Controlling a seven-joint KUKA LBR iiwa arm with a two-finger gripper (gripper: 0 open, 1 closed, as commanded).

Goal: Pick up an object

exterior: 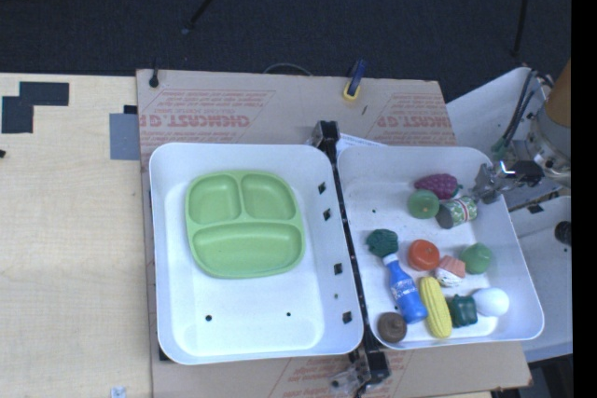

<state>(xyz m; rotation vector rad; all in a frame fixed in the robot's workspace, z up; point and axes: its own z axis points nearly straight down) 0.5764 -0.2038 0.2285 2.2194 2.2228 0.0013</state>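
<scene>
**Op:** I have the hand (487, 184) low over the far right side of the right bin (522, 267), reaching in from the right. It sits just beside a small grey-green can (457, 212) lying on its side.

**Desk:** Is it gripping the can?

**Op:** I can't tell. The fingers are too small and dark against the arm for me to say whether they're apart or together, and I see nothing clearly between them.

**Desk:** What else is in that bin?

**Op:** A purple grape bunch (437, 185) at the far end, with a green round piece (423, 204) just in front of it, touching the can's left end. Toward the middle there's a dark green broccoli-like piece (381, 242), an orange-red round one (423, 254) and another green one (478, 257) near the right wall. A blue bottle (404, 287) lies beside a yellow corn cob (436, 305). At the near end I see a brown disc (391, 327), a dark green block (462, 310) and a white egg shape (491, 301).

**Desk:** And the left bin?

**Op:** The left bin (187, 312) holds a light green divided plate (245, 224), lying flat in its far half. Both bins sit on a cardboard sheet (233, 112) on the surface (65, 275).
</scene>
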